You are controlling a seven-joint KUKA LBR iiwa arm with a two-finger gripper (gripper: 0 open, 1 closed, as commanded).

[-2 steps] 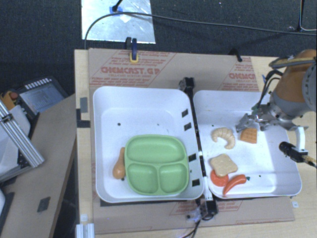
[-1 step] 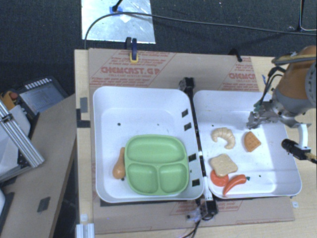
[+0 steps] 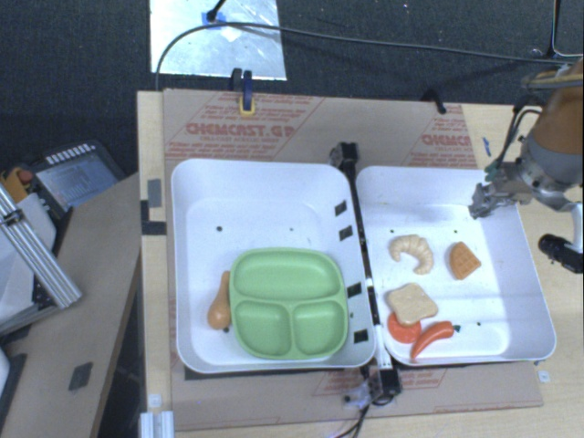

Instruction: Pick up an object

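1. The gripper (image 3: pixel 479 203) hangs over the far right part of the right bin (image 3: pixel 525 336), above bare white floor. Its tip is small and dark in the camera view, so I cannot tell how it stands, and nothing can be seen in its grasp.
2. The nearest candidates lie toward the near side and to the left of it: a small orange-brown block (image 3: pixel 464 261), perhaps a toy cracker or nugget, sits closest, almost straight nearward from the tip and just a little left.
3. A croissant (image 3: pixel 413 251) lies farther left, its curved body running from far-left to near-right.
4. Nearer still lie a slice of toast (image 3: pixel 410 303), a red round piece (image 3: pixel 400 328) partly under it, and a red-orange chili pepper (image 3: pixel 432 336) whose long axis slants from near-left up to far-right.
5. The left bin (image 3: pixel 196 245) holds a green divided plate (image 3: pixel 288 301) with an orange drumstick-like toy (image 3: pixel 220 307) just beside its left edge, well apart from the tip.
6. The arm (image 3: pixel 557 153) enters from the right edge, wrist tilted downward and leftward; judging by this, the brown block asks for the shortest travel, a short pull nearward and then down.
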